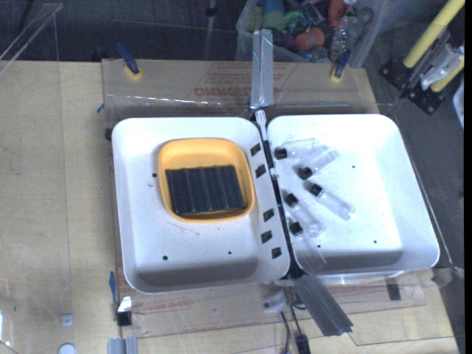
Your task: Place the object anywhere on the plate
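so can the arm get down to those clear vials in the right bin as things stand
Probably yes. The clear vials with black caps lie loose and uncovered on the floor of the right bin, with nothing above them. They do sit close to the divider, and some touch each other, which may crowd the fingers.

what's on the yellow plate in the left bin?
A dark ribbed rectangular block lies flat on the yellow plate, covering most of its floor. The plate surface beneath it is hidden.

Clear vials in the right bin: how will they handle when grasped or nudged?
The clear vials look cylindrical and lie on their sides, so a nudge would probably roll them. Their smooth transparent walls may be slippery. They seem small and light, and lie close together in the right bin, so neighbours could shift.
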